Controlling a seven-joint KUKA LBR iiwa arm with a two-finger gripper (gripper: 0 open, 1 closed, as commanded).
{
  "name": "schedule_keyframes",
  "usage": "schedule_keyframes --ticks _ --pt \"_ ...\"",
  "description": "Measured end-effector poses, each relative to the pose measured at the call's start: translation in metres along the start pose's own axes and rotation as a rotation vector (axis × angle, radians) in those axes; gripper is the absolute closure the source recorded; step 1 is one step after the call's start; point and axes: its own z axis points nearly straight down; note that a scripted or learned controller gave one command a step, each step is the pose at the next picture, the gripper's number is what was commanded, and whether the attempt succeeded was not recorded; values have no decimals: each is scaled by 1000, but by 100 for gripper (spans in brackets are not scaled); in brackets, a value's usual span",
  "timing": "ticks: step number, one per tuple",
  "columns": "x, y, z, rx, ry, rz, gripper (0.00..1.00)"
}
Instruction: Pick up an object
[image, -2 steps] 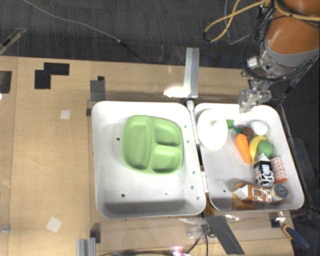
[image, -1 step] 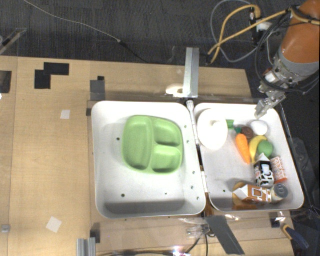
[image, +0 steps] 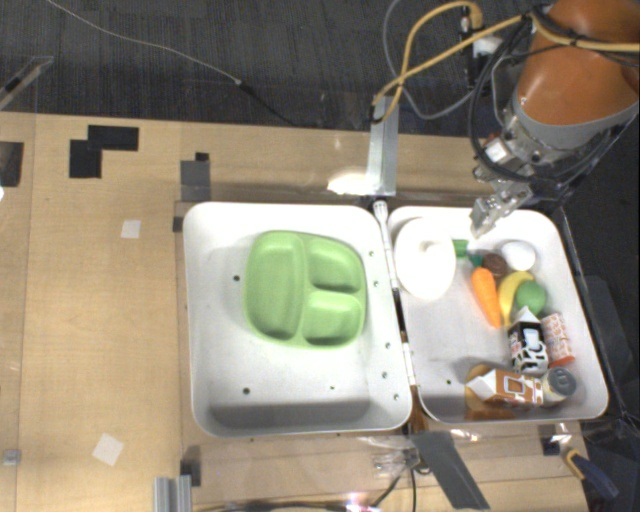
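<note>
Right bin (image: 590, 385) crowds carrot (image: 486, 296), banana (image: 513, 290) and cup (image: 425, 262) below the hand (image: 486, 217), grip unclear.

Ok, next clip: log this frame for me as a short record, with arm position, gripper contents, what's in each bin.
arm: reaches in from the right, gripper above the back edge of the right bin
gripper contents: nothing visible between the fingers
left bin: green divided tray, lying flat
right bin: white bowl, carrot, banana, green fruit, white egg-like thing, black-and-white can, brown carton on its side
task state: nothing picked up yet
</note>
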Motion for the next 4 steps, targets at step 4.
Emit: schedule_keyframes --ticks 4 --pt "-13 18 7 -5 0 -742 100"
